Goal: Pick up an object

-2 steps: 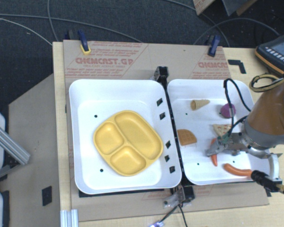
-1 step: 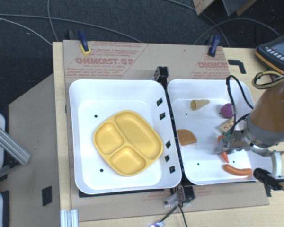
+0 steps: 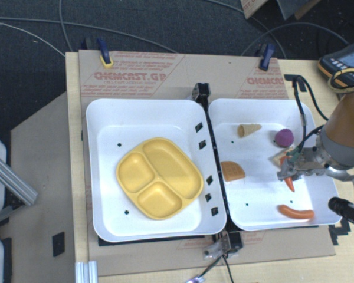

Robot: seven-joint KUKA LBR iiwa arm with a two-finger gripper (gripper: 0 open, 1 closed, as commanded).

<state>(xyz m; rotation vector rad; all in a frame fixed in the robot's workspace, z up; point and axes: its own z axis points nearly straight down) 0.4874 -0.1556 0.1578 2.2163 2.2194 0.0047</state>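
Observation:
My gripper [image 3: 288, 168] is low over the right side of the right bin [image 3: 253, 114], reaching in from the right. A small red-orange piece [image 3: 290, 184] pokes out just below it, touching or right beside the gripper; whether it is held cannot be made out. A purple ball [image 3: 284, 137] lies just behind the gripper. An orange sausage-shaped toy [image 3: 295, 212] lies near the bin's front edge. A tan cone-shaped piece [image 3: 248, 130] sits at the back, and a brown half-round piece [image 3: 232, 171] lies by the bin's left wall.
The left bin [image 3: 106, 122] holds a yellow divided plate [image 3: 159, 177]. A black divider with clips [image 3: 209, 152] runs between the bins. Cables [image 3: 304, 108] hang over the right bin's back right corner. Blue clamps [image 3: 104, 52] hold the board at the back.

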